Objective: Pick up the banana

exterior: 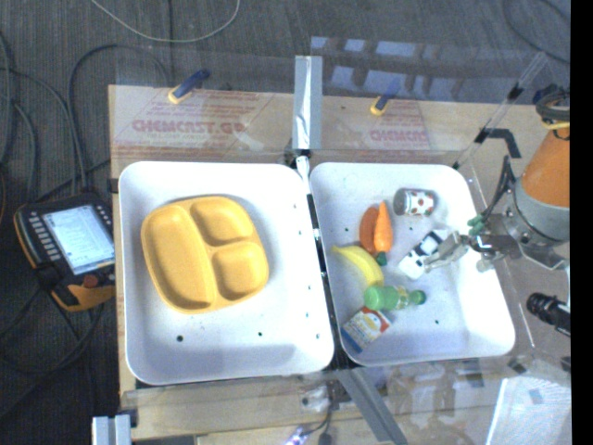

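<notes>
The yellow banana (360,264) lies curved in the right bin (463,327), near its left wall. My gripper (421,255) reaches in from the right and hovers low over the bin's middle, a short way right of the banana and apart from it. An orange carrot (376,229) lies just above the banana, touching its upper end.
A small can (414,202) lies on its side above the gripper. A green bottle (394,298) and a small carton (366,327) lie below the banana. The left bin (148,346) holds a yellow divided tray (206,251). A pendant (69,239) sits at the bench's left.
</notes>
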Tool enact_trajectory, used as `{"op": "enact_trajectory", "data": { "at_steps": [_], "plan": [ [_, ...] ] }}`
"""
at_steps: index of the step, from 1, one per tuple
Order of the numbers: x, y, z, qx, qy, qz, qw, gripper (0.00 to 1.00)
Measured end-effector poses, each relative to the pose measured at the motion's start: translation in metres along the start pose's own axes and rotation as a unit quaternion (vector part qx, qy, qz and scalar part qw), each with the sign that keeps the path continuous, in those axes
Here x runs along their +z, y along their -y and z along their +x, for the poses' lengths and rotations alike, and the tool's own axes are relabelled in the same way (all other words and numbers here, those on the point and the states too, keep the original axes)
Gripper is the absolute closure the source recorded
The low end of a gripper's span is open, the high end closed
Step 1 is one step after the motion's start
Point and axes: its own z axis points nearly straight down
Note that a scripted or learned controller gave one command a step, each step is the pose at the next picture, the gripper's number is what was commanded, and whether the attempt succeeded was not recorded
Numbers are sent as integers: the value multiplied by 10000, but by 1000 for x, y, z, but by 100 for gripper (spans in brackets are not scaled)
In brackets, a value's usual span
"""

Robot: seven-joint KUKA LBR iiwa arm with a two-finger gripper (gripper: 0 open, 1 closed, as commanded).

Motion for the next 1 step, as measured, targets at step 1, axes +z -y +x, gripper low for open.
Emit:
{"op": "enact_trajectory", "data": {
  "at_steps": [1],
  "plan": [
    [58,-8,68,-1216,5,-2,9926,0]
  ]
}}
